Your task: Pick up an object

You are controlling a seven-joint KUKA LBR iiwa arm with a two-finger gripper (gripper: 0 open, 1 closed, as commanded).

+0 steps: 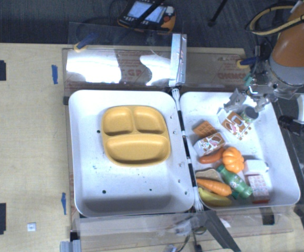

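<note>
At upper right of the frame, the gripper [249, 100] hovers just above a small printed carton [237, 124] in the right bin [287, 156], jaw state unclear; the carton looks light, stiff, best pinched across its flat sides.

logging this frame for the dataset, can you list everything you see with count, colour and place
bins: 2, white, side by side on the bench
divided tray: 1, yellow, middle of the left bin
waffle piece: 1, brown, right bin, near the divider
printed packet: 1, white with orange print, right bin, upper part
pumpkin: 1, orange, centre of the right bin
carrot: 1, orange, right bin, front left
banana: 1, yellow, right bin's front edge
bottle: 1, green, beside the carrot
handheld controller: 1, black and orange, behind the bins
end effector: 1, grey, over the right bin's upper part, just above the printed packet
</note>
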